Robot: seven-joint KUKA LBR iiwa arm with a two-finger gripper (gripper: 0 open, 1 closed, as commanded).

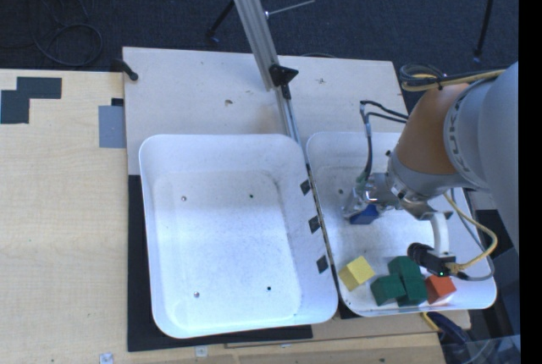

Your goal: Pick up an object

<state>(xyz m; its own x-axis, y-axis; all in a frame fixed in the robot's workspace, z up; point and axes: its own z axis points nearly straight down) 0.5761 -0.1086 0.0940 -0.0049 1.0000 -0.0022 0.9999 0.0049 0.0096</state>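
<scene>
Blue block point(363, 216) sits in the right bin point(339, 152), touching the gripper point(362, 203) at its 6 o'clock side. I cannot tell how the claw stands. I see the yellow block point(356, 272) farther off at 6 o'clock, well apart.

A single fixed camera looks down from above the surface point(212, 91) at a slant, tilted so that the far edge of the scene lies toward the top of the frame and the near edge toward the bottom. It stands far enough back to take in both white bins whole: the left bin point(161, 184) sits near the centre, the right bin point(334, 152) toward the right side. Dark floor with cables fills the top strip, and a pale wooden panel point(59, 227) runs along the left. The arm point(457, 134) enters from the right edge.
</scene>
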